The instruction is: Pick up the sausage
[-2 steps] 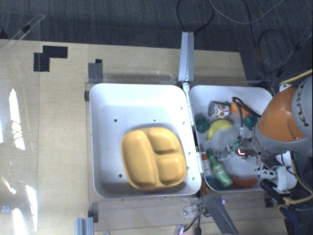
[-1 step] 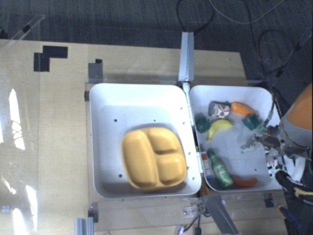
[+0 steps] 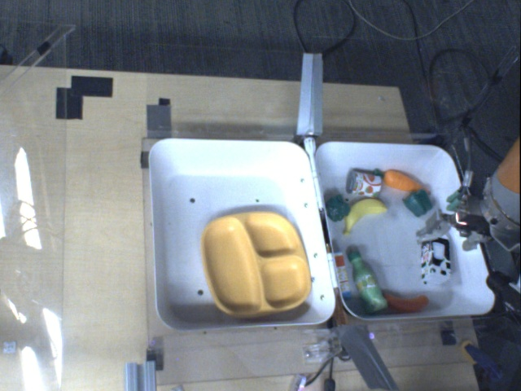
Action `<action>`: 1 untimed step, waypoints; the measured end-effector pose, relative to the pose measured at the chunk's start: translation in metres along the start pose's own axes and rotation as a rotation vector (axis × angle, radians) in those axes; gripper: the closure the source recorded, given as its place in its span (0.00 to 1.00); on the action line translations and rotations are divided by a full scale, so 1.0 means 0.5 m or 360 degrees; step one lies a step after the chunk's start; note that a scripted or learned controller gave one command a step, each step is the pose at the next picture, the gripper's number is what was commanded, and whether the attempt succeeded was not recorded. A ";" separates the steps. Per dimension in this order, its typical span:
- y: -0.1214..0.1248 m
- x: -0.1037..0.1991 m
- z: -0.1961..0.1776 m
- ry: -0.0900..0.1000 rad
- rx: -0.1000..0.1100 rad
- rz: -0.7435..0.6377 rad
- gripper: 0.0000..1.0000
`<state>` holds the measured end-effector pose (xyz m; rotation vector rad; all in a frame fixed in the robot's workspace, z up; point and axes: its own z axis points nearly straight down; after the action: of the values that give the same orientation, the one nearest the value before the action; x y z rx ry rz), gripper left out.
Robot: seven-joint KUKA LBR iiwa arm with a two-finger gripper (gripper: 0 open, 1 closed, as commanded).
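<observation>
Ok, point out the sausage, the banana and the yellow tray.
sausage (image 3: pixel 406 302): camera view, middle of its body.
banana (image 3: pixel 364 211): camera view, middle of the curve.
yellow tray (image 3: pixel 254 261): camera view, ridge between compartments.

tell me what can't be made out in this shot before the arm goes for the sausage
- Two-finger gripper, camera view: small and blurred, over the right white bin; whether it is open cannot be told.
- Grey arm: cut off by the right edge.
- Reddish-brown sausage: its left end is hidden behind the green bottle.
- Small can and black-and-white carton: labels too small to read.
</observation>
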<state>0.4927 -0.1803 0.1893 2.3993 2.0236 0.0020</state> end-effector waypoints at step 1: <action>-0.029 0.112 0.112 0.0002 0.0008 0.0440 0.00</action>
<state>0.4878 -0.1229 0.1332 2.6595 1.6766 -0.0010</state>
